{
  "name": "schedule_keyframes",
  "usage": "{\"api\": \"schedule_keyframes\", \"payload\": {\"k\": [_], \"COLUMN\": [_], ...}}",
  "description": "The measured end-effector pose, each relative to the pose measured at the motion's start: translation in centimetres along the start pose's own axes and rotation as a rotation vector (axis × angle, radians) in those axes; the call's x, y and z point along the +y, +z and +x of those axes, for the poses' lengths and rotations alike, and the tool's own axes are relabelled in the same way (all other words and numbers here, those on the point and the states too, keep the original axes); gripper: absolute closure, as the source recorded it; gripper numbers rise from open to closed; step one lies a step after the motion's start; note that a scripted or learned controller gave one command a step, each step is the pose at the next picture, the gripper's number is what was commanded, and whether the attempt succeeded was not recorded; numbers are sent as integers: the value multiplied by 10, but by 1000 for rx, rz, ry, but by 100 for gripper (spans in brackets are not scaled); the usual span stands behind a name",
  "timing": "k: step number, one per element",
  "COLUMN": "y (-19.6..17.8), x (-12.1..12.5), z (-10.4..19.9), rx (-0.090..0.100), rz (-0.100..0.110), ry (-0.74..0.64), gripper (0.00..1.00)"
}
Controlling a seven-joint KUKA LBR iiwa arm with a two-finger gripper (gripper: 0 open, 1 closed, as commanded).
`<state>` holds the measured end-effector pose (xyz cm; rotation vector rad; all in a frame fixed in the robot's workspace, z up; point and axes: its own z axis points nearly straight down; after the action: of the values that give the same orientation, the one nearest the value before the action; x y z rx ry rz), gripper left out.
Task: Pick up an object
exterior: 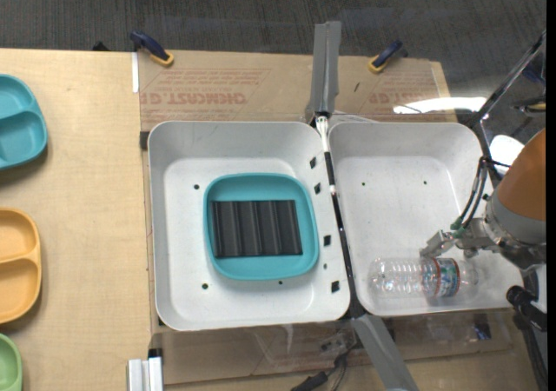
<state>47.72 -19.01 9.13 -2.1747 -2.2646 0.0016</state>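
Bottle [420, 277], clear plastic with a coloured label band near one end, lies on its side in the right bin [391, 163], close to that bin's near wall and towards its right half. Its long axis runs left to right, the label end pointing right.

Seen from the overhead camera, the arm [526, 198] enters from the right edge, its orange band showing above the grey wrist. The gripper [441, 246] hangs low over the right bin, just above and slightly behind the bottle's right half. One of the fingers [432, 247] shows as a pale metal tip reaching left, right beside the bottle's upper edge; whether it touches the plastic is not clear. How far apart the fingers stand cannot be told from this angle, and nothing is seen between them.

The left bin [174, 207] holds a teal tray [259, 228] with a dark ribbed inset, sitting roughly in the middle of the bin floor. The two bins meet along a central seam. Both rest on a sheet of brown cardboard [226, 89] clamped at its far edge. On the pale worktop [78, 120] to the left sit a teal divided plate [19, 133], an orange plate [17, 263] nearer the camera, and a green plate's [7, 365] edge at the bottom corner.
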Motion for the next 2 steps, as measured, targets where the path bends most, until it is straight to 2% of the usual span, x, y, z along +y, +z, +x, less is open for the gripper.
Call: {"api": "schedule_keyframes", "payload": {"k": [1,2], "y": [-34,-3], "x": [0,2], "z": [-30,40], "rx": [2,0], "rz": [-1,0], "ry": [-10,-143], "gripper": [0,0]}}
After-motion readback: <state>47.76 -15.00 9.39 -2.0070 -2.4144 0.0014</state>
